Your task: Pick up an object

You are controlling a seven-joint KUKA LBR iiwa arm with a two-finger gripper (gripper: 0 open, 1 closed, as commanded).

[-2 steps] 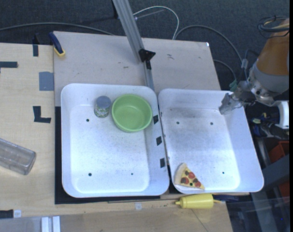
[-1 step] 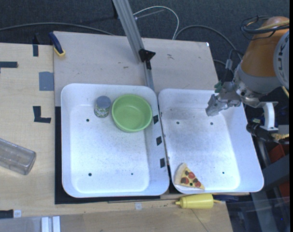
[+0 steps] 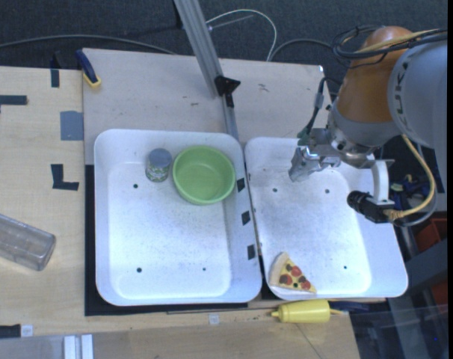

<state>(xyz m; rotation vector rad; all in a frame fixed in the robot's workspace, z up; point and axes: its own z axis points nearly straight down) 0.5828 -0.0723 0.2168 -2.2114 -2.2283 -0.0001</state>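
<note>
Both bins are white with a fine dark speckle across their floors, and the bench is pale wood marked with dark tape strips and a grey patch. The bowl is light green, the small jar beside it has a grey lid and a greenish patterned side, and the pizza slice is yellow-tan dotted with red rounds and bits of green. The bottle is yellow, the tumbler clear, and the arm grey with an orange band.
</note>
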